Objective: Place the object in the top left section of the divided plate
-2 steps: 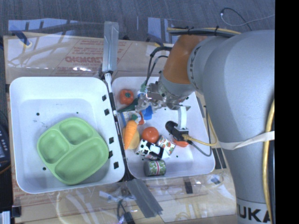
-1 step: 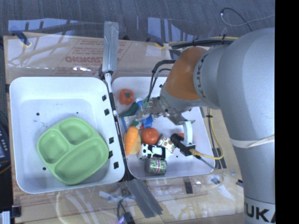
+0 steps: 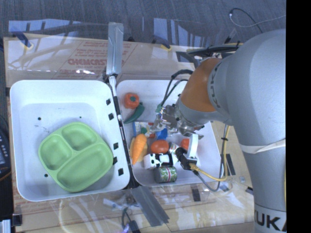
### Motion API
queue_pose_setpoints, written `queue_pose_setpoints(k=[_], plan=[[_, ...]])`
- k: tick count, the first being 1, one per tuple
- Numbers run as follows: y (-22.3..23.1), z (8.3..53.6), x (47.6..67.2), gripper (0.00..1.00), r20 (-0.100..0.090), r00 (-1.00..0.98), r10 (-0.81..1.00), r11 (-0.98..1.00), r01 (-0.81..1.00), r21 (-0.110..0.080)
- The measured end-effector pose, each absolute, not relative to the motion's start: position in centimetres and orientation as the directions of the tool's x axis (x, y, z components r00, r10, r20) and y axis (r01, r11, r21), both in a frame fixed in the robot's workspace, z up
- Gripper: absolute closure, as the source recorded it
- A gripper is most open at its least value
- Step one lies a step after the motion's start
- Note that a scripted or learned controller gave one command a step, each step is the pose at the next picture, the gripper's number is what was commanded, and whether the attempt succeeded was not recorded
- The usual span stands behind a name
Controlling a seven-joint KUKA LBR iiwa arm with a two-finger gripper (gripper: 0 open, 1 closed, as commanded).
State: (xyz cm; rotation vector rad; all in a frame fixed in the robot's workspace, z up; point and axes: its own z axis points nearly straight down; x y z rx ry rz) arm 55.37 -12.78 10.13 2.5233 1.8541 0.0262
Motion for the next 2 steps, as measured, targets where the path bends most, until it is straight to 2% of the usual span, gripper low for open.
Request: queue_pose_setpoints(k=[1,2], plan=[[-7.97,19.19,57.19,1.0,0.001,-0.002,1.0,0.002,1.0,-0.002],[-7.94,20.1,57.21,1.0,0.001,-0.006,1.0,0.006,1.0,-0.005]])
